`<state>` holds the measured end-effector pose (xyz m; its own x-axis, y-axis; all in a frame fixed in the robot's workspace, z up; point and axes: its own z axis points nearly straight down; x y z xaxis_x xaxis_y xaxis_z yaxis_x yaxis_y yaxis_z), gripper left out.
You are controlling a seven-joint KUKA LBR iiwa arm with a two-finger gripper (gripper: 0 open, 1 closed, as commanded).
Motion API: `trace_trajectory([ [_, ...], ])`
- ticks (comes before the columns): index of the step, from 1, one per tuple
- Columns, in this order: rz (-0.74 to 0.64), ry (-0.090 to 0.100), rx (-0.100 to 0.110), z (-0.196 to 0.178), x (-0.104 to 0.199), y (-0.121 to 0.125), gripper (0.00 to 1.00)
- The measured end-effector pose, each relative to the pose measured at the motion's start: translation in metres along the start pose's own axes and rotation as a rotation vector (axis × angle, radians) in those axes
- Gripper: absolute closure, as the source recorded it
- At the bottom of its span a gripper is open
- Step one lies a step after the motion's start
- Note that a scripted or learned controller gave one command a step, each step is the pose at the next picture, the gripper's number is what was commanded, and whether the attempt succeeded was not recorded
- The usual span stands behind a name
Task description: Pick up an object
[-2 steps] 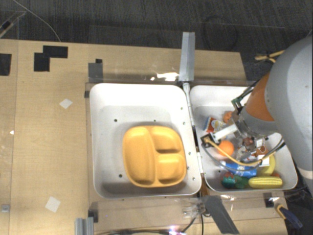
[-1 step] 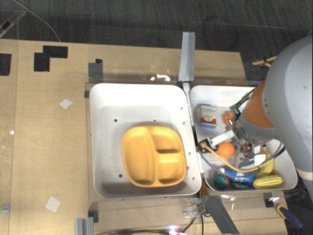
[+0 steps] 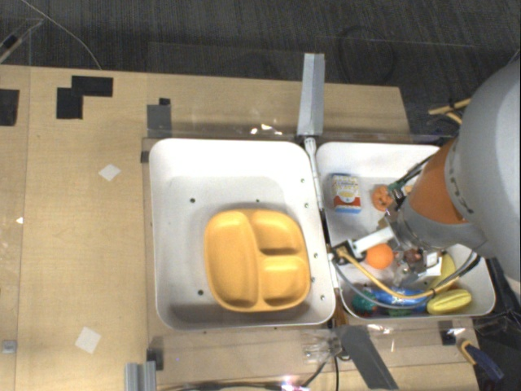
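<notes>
A smooth yellow banana (image 3: 450, 301) lies at the right bin's (image 3: 362, 163) near edge. Just beyond it, the claw (image 3: 399, 255) hangs beside a round orange ball (image 3: 378, 257); its grip cannot be told. Farther back stands a small printed carton (image 3: 346, 192).

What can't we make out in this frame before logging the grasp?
- Gripper: open or shut is unreadable in the camera view; wrist and cables cover it.
- Orange ball: beside the gripper, contact unclear.
- Right bin: far side hidden under the arm.
- Yellow object: partly covered, shape uncertain.
- Small carton: label too small to read.
</notes>
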<state>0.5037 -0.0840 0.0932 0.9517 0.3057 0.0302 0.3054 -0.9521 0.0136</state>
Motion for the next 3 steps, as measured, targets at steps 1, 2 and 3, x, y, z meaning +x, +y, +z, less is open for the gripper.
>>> trace_trajectory([
  [1,0.091,-0.009,0.004,0.001,-0.009,-0.002,0.0],
  [2,0.086,-0.012,0.007,-0.009,-0.01,-0.002,1.0],
  [3,0.018,-0.023,0.015,-0.093,0.023,-0.039,1.0],
])
